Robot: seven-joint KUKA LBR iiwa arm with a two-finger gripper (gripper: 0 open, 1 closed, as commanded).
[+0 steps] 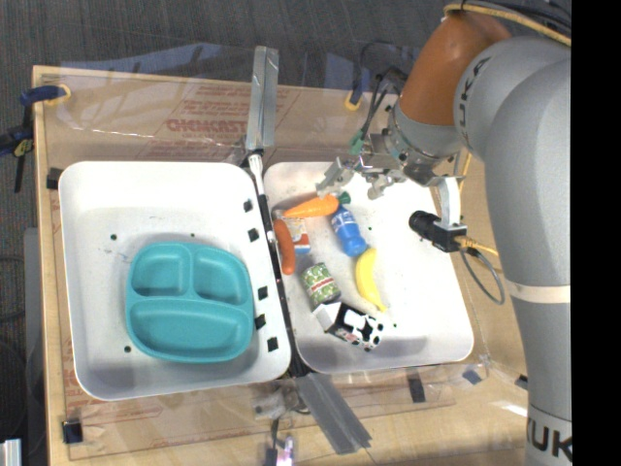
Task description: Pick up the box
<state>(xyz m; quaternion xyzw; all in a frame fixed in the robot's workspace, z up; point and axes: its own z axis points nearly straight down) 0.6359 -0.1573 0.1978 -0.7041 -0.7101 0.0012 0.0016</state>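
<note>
A wooden bench (pixel 485 377) under clear plastic sheeting carries 2 white bins: the left bin (pixel 87 260) holds a teal divided tray (pixel 189 301). The right bin (pixel 437 304) holds a carrot (pixel 312 207), a can (pixel 319 283), a blue bottle (pixel 345 232), a banana (pixel 368 280) and the black-and-white box (pixel 354 326) near its front edge. The gripper (pixel 357 175) hangs over that bin's back part, well apart from the box, fingers spread with nothing between them.

Robot lab: KUKA arm (pixel 524 144), 2 bins (pixel 87 260) on bench (pixel 146 115).
</note>
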